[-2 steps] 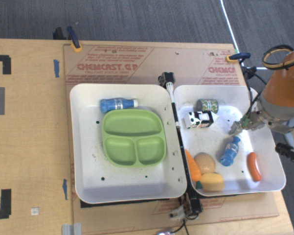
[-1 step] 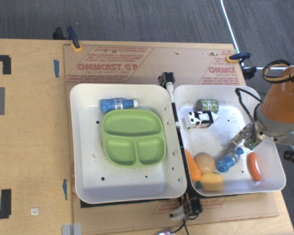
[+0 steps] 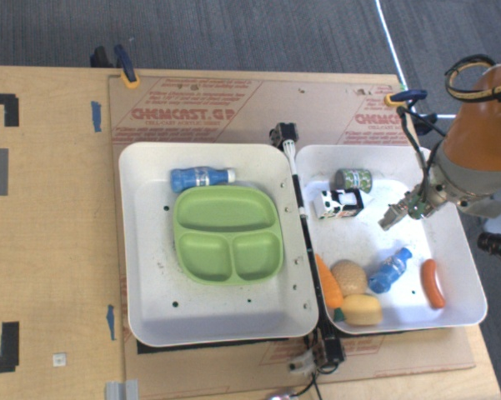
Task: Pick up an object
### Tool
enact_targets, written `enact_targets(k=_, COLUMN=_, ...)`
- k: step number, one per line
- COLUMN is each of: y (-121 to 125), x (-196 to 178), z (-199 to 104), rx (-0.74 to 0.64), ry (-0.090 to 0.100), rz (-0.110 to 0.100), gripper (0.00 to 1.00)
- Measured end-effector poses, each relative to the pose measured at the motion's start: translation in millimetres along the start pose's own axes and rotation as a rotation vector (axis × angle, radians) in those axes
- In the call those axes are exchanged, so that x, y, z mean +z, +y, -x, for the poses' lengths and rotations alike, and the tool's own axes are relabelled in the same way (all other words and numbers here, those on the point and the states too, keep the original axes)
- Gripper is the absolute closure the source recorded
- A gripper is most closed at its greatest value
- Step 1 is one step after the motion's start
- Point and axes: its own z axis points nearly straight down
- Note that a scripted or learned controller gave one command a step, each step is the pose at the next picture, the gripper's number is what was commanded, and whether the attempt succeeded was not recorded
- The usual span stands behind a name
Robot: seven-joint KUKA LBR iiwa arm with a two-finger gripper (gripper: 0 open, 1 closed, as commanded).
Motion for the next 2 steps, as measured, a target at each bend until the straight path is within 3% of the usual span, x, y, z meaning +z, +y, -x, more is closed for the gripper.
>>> enact_targets(k=1, y=14.2, x=-17.0, z=-25.9, rx=0.065, ry=0.000, rz=0.000, gripper=1.00)
enact_targets(k=2, y=14.0, x=-16.9, z=-25.7, rx=0.066, ry=0.000, rz=0.000, gripper=0.00)
